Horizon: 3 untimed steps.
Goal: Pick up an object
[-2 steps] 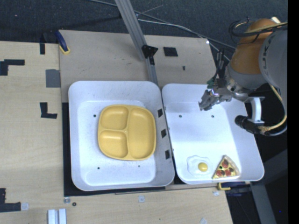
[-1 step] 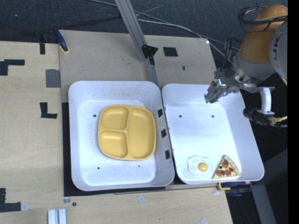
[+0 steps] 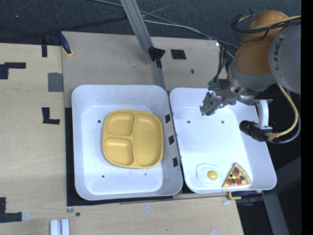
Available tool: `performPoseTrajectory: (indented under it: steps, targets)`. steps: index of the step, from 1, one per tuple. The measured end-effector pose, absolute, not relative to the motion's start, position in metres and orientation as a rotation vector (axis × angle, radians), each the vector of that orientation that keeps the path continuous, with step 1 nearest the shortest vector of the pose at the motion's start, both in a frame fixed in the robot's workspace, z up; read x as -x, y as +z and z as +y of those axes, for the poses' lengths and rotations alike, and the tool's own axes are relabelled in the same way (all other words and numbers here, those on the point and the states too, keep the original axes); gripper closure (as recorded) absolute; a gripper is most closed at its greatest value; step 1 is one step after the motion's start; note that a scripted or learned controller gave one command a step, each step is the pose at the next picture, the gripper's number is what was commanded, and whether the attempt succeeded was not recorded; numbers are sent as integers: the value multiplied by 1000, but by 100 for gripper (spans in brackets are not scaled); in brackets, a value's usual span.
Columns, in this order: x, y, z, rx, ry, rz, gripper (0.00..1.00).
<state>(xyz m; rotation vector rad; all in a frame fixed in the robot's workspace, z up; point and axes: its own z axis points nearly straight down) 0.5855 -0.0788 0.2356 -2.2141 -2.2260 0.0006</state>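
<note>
Yellow divided plate (image 3: 132, 138): three compartments, lies flat and upright in the middle of the left bin (image 3: 83, 131), slightly rotated. Fried egg toy (image 3: 207, 173): white with yellow yolk, flat on the floor of the right bin (image 3: 230, 131), near its front edge. Pizza slice toy (image 3: 236, 176): triangular, red toppings, tan crust, just beside the egg in the front right corner, possibly leaning on the bin wall, hard to tell.

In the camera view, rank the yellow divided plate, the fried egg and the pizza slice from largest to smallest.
1. yellow divided plate, plainly the largest.
2. and 3. fried egg and pizza slice: they look alike in size, so I won't rank them.
</note>
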Motion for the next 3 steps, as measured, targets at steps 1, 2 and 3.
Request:
performPoseTrajectory:
  steps: [1, 2, 3]
  targets:
    - [-566, 222, -29, 2213, 4, -2224, 100]
    - [-543, 213, 15, 2214, 5, -2223, 100]
    - [-525, 216, 76, 2209, 2, -2228, 100]
